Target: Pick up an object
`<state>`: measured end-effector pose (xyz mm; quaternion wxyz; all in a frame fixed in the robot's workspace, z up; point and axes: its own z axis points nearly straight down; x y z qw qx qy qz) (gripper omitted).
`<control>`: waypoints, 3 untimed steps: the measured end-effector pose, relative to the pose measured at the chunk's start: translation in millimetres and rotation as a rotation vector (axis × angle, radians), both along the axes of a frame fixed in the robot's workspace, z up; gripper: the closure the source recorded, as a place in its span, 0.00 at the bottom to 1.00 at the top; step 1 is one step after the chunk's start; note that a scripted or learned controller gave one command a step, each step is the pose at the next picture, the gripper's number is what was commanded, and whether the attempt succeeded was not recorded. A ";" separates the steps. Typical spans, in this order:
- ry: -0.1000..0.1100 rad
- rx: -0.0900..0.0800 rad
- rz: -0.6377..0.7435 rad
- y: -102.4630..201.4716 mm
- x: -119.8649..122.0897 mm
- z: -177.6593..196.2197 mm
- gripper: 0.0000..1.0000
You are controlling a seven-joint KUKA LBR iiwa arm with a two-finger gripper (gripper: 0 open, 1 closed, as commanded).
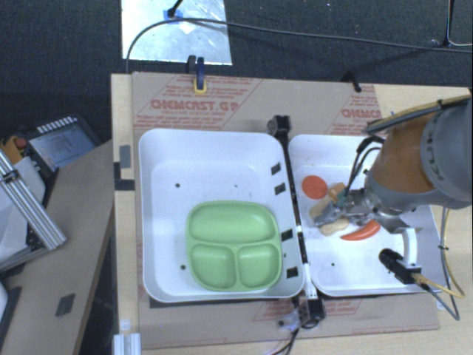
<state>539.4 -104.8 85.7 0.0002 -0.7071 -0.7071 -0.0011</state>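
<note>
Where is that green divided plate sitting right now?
The green plate lies in the left bin, toward its near edge, beside the divider.
</note>
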 end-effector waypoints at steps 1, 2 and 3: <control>-0.009 -0.002 0.002 -0.6 2.8 14.7 1.00; -0.005 -0.003 0.001 -6.5 -2.7 73.7 1.00; -0.006 -0.003 0.004 -7.8 8.8 124.4 1.00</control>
